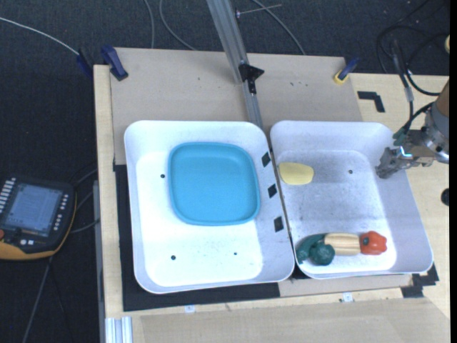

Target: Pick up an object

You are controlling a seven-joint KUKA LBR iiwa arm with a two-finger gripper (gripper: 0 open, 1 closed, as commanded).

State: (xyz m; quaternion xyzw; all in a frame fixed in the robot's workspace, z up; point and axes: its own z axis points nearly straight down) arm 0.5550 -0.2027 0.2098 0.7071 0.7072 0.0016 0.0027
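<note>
The gripper [391, 164] hangs at the right rim of the right bin [335, 131], reaching in from the right edge of the camera view; it is small and dark against the white wall there, and whether it is spread or pressed together cannot be told, nor does anything show in its grasp. Below it the right bin holds four things. One pale yellow object [295, 174] lies alone near the bin's upper left corner, well apart from the gripper. The other three sit in a row along the bin's near wall: a dark green object [315, 251] at the left, a tan, roll-shaped object [343, 244] touching it in the middle, and a red object [373, 243] against the tan one's right end. The speckled floor between the yellow object and that row is open, so nothing lies between the gripper and any of the four. There are two white bins side by side; the left bin [143, 191] carries one light blue square plate [214, 184]. A metal rail [227, 31] slants down from the top to the seam between the bins. On the dark floor at far left rests one handheld control pendant [32, 214].
</note>
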